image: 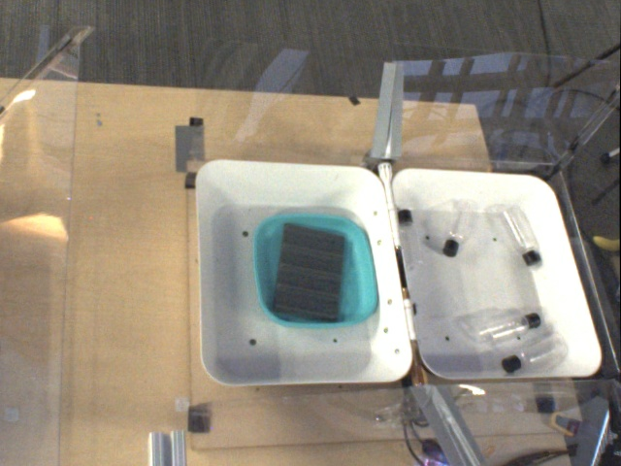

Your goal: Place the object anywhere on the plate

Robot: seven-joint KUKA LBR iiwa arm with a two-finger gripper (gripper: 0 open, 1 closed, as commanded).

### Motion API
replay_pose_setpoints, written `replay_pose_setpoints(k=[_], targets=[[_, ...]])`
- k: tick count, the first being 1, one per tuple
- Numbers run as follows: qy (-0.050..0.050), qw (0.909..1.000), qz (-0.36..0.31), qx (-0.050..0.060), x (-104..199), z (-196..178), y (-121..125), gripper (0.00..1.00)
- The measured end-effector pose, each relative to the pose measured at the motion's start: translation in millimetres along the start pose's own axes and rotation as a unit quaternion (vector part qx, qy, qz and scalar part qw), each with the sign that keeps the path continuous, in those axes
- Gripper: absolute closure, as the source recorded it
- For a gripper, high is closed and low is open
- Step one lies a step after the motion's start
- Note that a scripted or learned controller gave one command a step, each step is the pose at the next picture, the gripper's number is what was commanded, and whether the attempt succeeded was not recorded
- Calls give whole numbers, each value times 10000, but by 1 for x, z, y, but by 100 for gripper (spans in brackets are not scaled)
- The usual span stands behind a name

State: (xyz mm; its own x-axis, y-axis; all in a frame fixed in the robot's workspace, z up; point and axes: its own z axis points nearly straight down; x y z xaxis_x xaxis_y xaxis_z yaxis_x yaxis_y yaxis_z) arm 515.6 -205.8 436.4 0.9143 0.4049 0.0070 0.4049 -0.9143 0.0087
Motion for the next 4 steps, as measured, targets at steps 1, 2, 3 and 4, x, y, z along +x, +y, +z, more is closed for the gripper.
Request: replay_pose_setpoints(k=[1,2,3,4], targets=[[0,9978,670,-4,-14,0,-6,0],[1,9947,1031,-3,-24,0,-11,0],[0,9947,1029,0,32,1,13,0],[1,9944,1056,3,-25,-1,-11,0]])
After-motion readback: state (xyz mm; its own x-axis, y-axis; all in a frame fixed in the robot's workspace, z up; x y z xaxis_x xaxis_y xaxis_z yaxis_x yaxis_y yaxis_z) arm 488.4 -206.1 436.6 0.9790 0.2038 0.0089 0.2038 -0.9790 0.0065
